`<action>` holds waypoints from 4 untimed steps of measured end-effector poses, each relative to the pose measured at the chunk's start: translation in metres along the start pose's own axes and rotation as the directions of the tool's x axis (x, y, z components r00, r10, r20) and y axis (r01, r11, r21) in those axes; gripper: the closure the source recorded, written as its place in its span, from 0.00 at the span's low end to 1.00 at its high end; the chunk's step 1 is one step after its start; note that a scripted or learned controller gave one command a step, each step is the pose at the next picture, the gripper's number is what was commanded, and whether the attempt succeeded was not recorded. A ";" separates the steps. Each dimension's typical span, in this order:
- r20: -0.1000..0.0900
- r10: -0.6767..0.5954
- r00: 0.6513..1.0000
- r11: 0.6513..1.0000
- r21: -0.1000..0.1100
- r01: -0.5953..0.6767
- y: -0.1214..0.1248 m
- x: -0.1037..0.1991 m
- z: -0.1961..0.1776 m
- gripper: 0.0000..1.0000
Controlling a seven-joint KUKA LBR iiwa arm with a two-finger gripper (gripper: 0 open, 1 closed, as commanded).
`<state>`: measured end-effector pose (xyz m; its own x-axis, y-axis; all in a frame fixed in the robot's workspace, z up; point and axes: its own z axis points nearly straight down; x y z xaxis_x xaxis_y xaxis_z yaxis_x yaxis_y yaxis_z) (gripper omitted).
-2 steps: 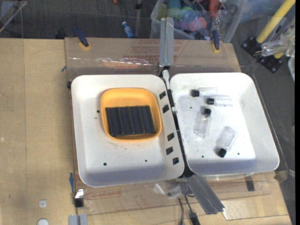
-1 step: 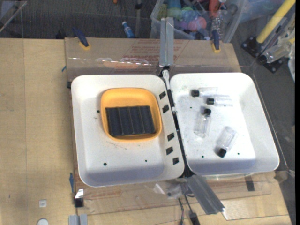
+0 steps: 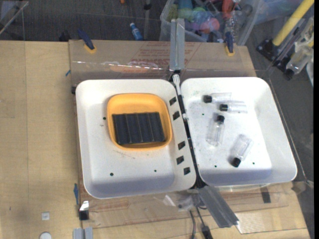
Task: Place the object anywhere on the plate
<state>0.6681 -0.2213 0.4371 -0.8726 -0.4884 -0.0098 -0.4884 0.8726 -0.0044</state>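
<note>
An orange plate (image 3: 115, 105) rests in the left white bin (image 3: 94, 168), with a dark ribbed rectangular block (image 3: 138, 128) lying across its middle. In the right white bin (image 3: 269, 133) lie several clear plastic vials with black caps: one at the back (image 3: 217, 98), one beside it (image 3: 233, 106), one in the middle (image 3: 215, 130) and one toward the front (image 3: 239, 150).
A metal divider (image 3: 180, 128) with black clips runs between the two bins. A clear box of colourful toys (image 3: 209, 6) stands behind the bench. Tape and clamps hold a sheet along the bench's back edge (image 3: 149, 56).
</note>
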 end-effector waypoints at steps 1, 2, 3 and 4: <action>0.000 -0.071 0.997 0.997 0.000 0.071 0.000 0.000 0.000 1.00; 0.001 -0.284 0.959 0.959 0.000 0.284 0.000 0.000 0.000 1.00; 0.001 -0.517 0.856 0.856 -0.001 0.517 0.000 0.000 0.000 1.00; 0.002 -0.743 0.670 0.670 -0.002 0.743 0.000 0.000 0.001 1.00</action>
<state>0.6681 -0.2212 0.4366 -0.2218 -0.9751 -0.0052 -0.9751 0.2218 -0.0082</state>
